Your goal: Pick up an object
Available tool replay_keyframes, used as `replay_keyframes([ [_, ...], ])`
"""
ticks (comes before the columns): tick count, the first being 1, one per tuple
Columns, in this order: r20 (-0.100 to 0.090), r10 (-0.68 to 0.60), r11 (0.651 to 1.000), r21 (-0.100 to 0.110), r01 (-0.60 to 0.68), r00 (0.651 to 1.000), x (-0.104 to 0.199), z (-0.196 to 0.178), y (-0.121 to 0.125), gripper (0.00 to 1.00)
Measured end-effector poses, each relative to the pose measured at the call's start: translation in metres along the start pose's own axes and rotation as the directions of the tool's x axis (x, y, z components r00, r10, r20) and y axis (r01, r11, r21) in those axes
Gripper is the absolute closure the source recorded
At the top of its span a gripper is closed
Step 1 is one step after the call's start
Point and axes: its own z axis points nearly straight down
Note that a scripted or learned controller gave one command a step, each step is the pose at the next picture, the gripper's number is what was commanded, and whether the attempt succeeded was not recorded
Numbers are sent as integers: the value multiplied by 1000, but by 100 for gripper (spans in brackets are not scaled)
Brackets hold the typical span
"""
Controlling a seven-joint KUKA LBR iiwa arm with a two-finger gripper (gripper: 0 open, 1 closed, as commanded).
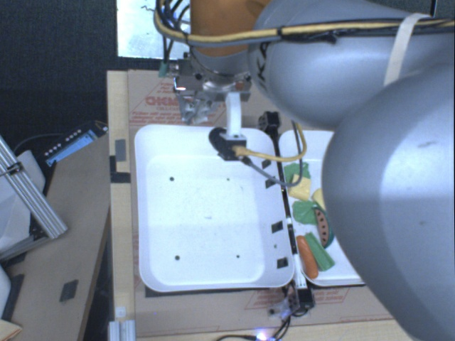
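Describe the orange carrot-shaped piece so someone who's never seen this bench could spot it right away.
Start at the right-hand white bin, partly hidden under the grey arm. At its near left corner lies the orange carrot-shaped piece, slim and lengthwise beside the divider. Its neighbours are green or yellow; this one alone is orange.

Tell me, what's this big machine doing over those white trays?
A grey robot arm reaches in from the right, its end effector hanging above the far edge of the left bin. Its job is picking up an object. Toy foods, including a carrot and a watermelon slice, lie in the right bin, untouched.
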Motion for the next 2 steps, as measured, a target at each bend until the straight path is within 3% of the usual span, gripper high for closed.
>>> replay_keyframes([
  [1, -1, -1, 1000, -4, 1, 1000, 0, -19, 17, 100],
  [2, 0, 0, 1000, 0, 0, 1000, 0, -39, -2, 100],
])
